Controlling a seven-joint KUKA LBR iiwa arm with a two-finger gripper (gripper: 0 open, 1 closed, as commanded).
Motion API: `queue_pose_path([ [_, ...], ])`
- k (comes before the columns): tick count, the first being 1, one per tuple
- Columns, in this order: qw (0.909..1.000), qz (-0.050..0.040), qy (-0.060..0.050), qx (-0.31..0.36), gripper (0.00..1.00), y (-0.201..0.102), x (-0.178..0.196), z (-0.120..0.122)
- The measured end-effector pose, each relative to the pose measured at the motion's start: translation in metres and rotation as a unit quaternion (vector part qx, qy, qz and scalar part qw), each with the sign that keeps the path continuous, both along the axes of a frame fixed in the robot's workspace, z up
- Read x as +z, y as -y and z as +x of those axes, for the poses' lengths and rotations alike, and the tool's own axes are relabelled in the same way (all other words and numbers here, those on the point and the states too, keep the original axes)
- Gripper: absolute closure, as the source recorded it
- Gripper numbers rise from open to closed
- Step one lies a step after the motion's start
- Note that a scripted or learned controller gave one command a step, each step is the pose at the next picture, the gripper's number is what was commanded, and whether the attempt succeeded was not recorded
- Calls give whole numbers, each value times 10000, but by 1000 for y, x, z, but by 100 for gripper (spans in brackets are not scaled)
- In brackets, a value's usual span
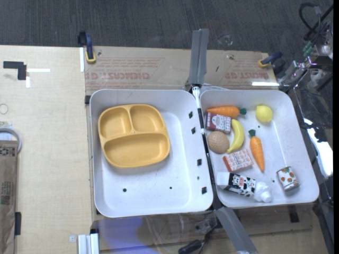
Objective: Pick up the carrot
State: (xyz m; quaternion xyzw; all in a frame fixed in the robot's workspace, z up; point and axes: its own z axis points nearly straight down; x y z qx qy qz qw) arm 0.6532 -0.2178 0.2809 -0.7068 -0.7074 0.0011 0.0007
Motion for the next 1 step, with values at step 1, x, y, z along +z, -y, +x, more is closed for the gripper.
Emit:
queue_pose_path([
  [1, 10000, 0, 0, 7, 0, 4, -110, -28],
])
